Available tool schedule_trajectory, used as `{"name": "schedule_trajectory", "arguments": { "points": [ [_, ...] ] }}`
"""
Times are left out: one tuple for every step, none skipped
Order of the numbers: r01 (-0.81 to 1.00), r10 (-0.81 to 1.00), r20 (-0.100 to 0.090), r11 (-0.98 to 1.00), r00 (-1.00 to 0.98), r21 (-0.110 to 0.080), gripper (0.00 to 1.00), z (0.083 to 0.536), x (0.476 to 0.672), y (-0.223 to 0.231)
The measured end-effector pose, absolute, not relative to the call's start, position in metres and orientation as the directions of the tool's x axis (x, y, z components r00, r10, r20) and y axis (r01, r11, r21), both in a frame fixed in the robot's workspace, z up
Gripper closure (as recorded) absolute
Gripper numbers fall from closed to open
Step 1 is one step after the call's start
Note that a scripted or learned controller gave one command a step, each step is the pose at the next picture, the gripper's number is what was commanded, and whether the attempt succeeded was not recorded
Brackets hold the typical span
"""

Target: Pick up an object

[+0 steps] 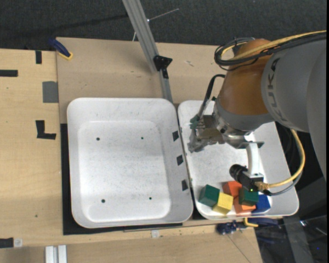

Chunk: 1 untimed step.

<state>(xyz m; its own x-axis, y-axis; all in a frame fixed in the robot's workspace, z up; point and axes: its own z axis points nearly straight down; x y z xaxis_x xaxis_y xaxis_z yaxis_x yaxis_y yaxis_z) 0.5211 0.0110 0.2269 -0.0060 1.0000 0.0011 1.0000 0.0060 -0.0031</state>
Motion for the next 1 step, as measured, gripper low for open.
{"name": "schedule_trajectory", "arguments": {
  "points": [
    [1.0, 1.0, 0.001, 0.005, -0.005, -0.003, 1.0, 0.2197, 0.524, 0.0597]
  ]
}}
